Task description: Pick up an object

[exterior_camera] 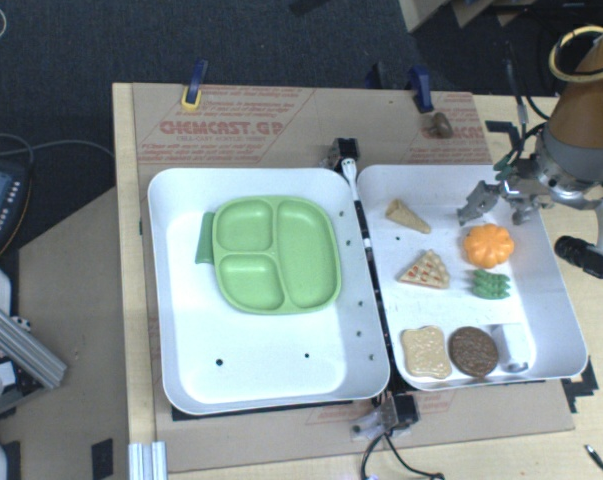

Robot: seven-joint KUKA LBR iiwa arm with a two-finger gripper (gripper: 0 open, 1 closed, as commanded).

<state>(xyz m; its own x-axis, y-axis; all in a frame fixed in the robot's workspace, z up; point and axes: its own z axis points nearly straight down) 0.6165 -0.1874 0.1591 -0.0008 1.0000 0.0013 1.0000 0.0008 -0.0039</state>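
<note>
2 white bins side by side on worktop. Left bin: green tray, out of the way. Right bin: 6 toy foods spread apart for easy grasping. Jaws spread open, empty, hovering just above-left of orange pumpkin, likely target.

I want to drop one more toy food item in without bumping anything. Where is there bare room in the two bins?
Left bin: bare floor in front of the green divided plate and along its left wall. Right bin: crowded; cheese wedge, pizza slice, pumpkin, green piece, toast and cookie leave small gaps, and the gripper hangs over its far side.
</note>
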